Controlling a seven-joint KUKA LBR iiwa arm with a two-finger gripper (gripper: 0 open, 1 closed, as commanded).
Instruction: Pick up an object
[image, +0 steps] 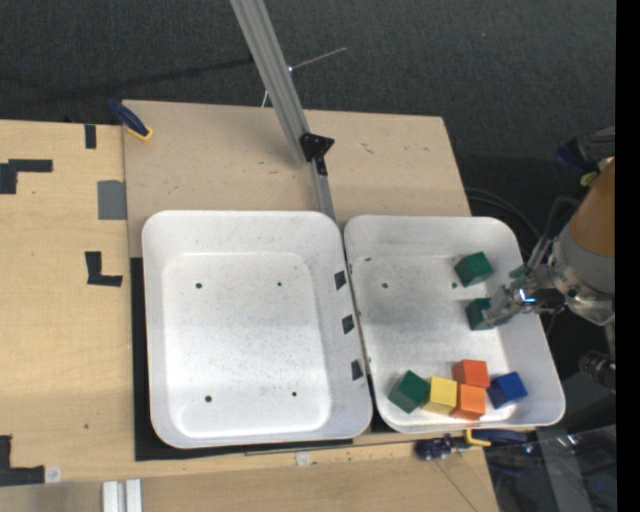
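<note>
My gripper (497, 306) reaches in from the right, low over the right bin (400, 250) near its right wall. A dark green block (478, 314) lies right at its tip; whether they touch is unclear. Another green block (473, 267) sits just above it in the bin. Along the bin's near edge is a cluster: a green block (408, 390), a yellow block (441, 393), two orange blocks (471, 373) (470, 401) and a blue block (508, 388).
The left bin (240, 235) lies beside the right one, sharing a raised rim. A slanted metal pole (285, 85) crosses the bench behind the bins. The grey arm with its orange band (597, 225) hangs over the right bin's right edge.
</note>
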